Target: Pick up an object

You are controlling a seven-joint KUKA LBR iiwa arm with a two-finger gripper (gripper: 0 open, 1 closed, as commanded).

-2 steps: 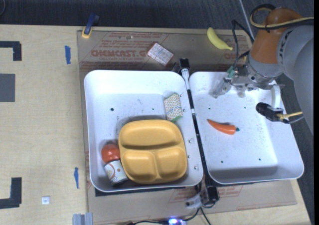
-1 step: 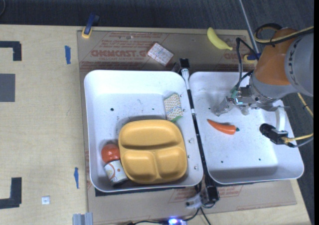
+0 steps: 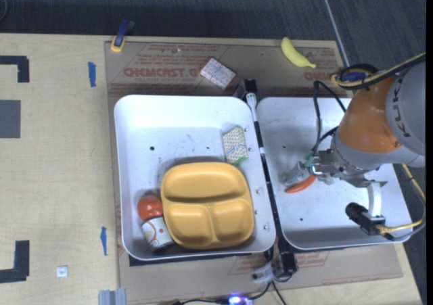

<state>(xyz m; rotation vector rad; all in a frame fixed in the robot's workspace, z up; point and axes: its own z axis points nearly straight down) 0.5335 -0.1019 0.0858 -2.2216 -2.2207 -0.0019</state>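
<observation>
While my arm (image 3: 379, 121) reaches in from the right, the left bin (image 3: 128, 161) carries most of the things. By its front left corner sit a red ball (image 3: 149, 207) and a small white can (image 3: 157, 233), both touching a big yellow divided tray (image 3: 206, 203) that fills the front middle. Just behind the tray, near the bin's right wall, lies a small patterned packet (image 3: 235, 144). Behind the bins, on the cardboard, rest a small printed box (image 3: 216, 72) and, further right, a yellow banana (image 3: 295, 53). In the right bin (image 3: 304, 229), left of its middle, my gripper (image 3: 306, 174) is down at a small orange carrot (image 3: 300, 185) and touches it. I cannot tell whether my gripper is clenched on the carrot or released.
</observation>
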